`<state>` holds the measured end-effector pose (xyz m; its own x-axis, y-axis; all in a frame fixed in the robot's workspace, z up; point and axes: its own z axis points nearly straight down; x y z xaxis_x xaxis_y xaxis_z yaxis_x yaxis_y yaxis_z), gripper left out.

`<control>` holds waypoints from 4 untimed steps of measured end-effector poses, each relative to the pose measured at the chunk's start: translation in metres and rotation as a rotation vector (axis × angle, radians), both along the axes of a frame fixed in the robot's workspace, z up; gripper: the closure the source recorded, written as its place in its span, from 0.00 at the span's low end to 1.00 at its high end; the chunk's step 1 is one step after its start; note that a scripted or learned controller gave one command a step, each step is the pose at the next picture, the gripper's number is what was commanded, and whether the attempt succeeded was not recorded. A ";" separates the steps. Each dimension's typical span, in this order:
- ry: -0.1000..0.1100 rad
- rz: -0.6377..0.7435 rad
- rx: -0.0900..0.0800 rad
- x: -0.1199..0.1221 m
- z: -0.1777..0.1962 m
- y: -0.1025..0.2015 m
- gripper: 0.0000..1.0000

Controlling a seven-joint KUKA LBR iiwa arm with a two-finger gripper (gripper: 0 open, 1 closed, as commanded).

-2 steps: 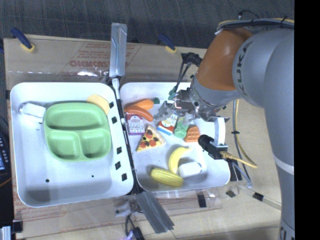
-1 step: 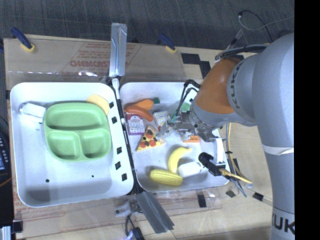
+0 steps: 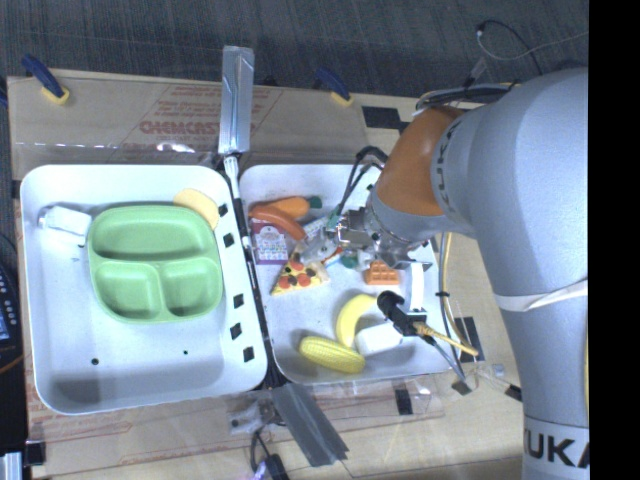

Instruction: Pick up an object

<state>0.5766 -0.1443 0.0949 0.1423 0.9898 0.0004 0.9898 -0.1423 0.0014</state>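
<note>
Camera view: gripper (image 3: 338, 233) sits low over the far middle of the right bin (image 3: 300, 316). The wrist blocks the tip, so I can't tell how far open it is or whether it has anything.

Likely target is the pizza slice (image 3: 300, 276), just near-left of the gripper, lying flat on the bin floor. My read is that it's light, stiff plastic, thin and a bit slick. Pinch across the narrow wedge or the crust edge. A flat part like that can skid away under a top-down grab.

Fallback is the hot dog (image 3: 283, 210), far-left of the gripper. It's rounded and probably light, so grab it across the middle, though it may roll.

Clutter around the target:
- Purple packet (image 3: 268, 243) is just left of the slice, close to the bin wall, so there's little room on that side.
- Orange block (image 3: 382, 274) is right of the slice, under the wrist.
- Banana (image 3: 352, 318), white block (image 3: 375, 340) and corn cob (image 3: 332, 354) are bunched near-right, apart from the slice.

Left bin (image 3: 60, 368) holds a green tray (image 3: 155, 230) with a yellow piece (image 3: 198, 206) at its far right corner. It's well apart and not in the way.
</note>
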 end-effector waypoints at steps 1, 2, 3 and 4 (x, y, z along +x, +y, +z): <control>-0.003 0.044 -0.001 0.021 0.000 0.045 0.00; -0.002 0.047 0.000 0.021 0.010 0.046 1.00; -0.002 0.048 0.000 0.021 0.010 0.046 0.00; 0.007 -0.084 -0.001 0.065 -0.001 0.033 0.00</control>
<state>0.6416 -0.1108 0.0935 0.2252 0.9743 -0.0015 0.9743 -0.2252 -0.0049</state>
